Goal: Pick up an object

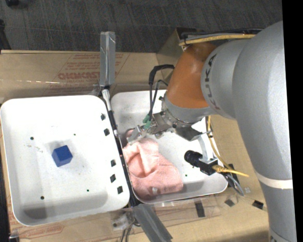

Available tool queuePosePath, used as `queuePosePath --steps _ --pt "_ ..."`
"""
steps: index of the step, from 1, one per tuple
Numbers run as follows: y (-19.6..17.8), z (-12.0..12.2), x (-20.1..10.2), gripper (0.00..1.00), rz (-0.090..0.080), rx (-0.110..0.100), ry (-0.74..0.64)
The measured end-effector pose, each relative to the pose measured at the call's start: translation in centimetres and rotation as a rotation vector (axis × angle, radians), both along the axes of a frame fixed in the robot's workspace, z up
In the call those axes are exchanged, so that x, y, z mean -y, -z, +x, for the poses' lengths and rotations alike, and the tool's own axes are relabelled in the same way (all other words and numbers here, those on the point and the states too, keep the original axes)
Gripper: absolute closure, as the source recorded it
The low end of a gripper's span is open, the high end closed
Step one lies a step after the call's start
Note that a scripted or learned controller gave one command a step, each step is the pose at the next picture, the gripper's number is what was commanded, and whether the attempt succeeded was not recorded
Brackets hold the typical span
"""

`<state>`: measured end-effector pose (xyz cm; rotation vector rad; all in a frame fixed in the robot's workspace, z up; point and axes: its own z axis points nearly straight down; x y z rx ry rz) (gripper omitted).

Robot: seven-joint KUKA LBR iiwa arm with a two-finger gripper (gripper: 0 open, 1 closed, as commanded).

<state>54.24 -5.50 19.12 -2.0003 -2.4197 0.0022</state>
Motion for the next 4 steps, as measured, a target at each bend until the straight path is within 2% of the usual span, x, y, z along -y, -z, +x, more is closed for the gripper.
queuePosePath --steps 1,2,3,4 --pt "10.0 4.1 5.3 0.0 0.0 0.001 0.079" --pt "10.0 -0.1 5.2 0.0 0.002 -0.002 -0.041" --pt "10.0 -0.1 5.2 0.0 0.001 -0.002 -0.041" --pt "7.0 -0.6 4.6 0.0 0.0 0.001 -0.09"
